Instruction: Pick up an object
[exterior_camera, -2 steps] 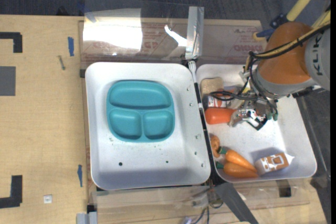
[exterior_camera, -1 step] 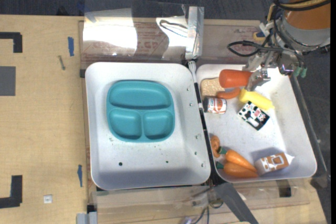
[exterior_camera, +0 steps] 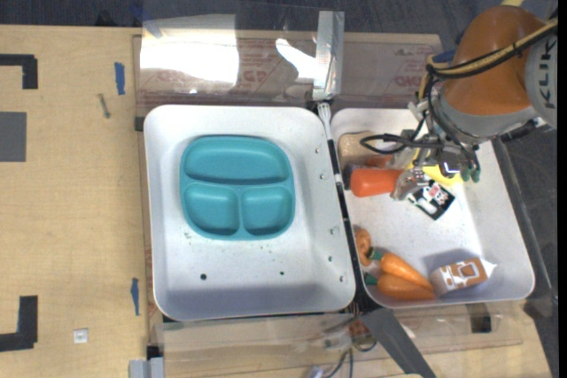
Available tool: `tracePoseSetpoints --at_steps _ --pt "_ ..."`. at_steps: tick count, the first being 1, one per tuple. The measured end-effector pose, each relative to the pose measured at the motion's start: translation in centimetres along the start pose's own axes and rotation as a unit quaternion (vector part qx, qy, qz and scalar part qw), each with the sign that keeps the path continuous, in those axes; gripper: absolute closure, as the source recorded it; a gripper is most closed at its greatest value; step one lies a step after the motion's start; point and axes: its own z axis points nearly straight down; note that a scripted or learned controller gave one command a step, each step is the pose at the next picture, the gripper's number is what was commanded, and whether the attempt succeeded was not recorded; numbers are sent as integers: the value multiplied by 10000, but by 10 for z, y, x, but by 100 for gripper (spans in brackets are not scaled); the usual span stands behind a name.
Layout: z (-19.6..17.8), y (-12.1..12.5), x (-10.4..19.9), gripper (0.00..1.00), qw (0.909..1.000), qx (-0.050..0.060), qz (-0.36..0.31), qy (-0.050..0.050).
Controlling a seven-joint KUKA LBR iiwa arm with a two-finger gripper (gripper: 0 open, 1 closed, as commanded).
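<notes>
- Dark carpet lies behind a pale wooden counter [exterior_camera: 71, 190], on which we see two white bins side by side.
- We find a teal tray [exterior_camera: 236, 186] with three compartments lying alone in the left bin [exterior_camera: 168, 279].
- We count the loose things in the right bin [exterior_camera: 505, 217]: an orange cylinder [exterior_camera: 374, 181] near the dividing wall, a black-and-white card [exterior_camera: 432, 198] just beside it, two carrots [exterior_camera: 399, 274] at the near edge, and a small box [exterior_camera: 459, 275] next to them.
- Our arm [exterior_camera: 496, 71] hangs over the far part of the right bin, and the tool [exterior_camera: 425, 175] sits low between the cylinder and the card.
- We cannot tell whether the tool is open or closed, because cables and the wrist cover it.
- We judge the pick not yet done: nothing is visibly lifted, and every object seems to rest on the bin floor.
- We judge that closing on something and raising it is what is left.
- We read "KU" on the arm's grey shell at the right edge; print on the card, the box and the cardboard behind the bins is too small to read.
</notes>
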Motion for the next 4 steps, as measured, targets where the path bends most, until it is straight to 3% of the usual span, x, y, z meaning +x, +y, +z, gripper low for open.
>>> tracePoseSetpoints --at_steps 1,2,3,4 --pt "-114 5 -20 100 9984 11 553 -122" --pt "-109 5 -18 0 9984 7 554 -78" --pt "42 -15 5 0 9931 0 1176 -14" --pt "51 -56 45 0 9869 4 1609 -89"
